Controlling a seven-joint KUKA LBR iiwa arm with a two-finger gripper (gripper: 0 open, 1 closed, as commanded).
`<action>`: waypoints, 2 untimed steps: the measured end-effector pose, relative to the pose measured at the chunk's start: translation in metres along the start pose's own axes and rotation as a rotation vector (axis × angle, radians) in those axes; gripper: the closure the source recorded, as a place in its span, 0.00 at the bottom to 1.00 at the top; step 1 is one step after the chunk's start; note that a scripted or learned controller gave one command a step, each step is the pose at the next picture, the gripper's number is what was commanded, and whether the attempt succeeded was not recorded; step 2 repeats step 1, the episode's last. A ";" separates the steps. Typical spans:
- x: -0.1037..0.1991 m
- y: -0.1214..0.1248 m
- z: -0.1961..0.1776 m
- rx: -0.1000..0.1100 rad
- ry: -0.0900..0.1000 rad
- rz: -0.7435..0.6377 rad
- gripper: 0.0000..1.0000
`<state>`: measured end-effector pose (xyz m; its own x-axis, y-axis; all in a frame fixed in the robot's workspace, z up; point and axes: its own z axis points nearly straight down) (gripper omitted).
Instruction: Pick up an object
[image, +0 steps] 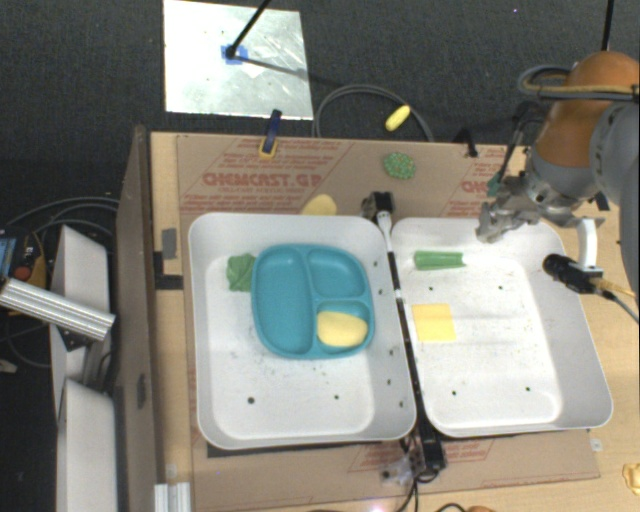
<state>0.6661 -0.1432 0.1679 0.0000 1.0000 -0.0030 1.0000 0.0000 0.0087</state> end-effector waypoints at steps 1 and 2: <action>0.002 -0.001 0.005 0.005 0.002 -0.003 0.00; 0.002 -0.001 0.005 0.005 0.002 -0.003 0.00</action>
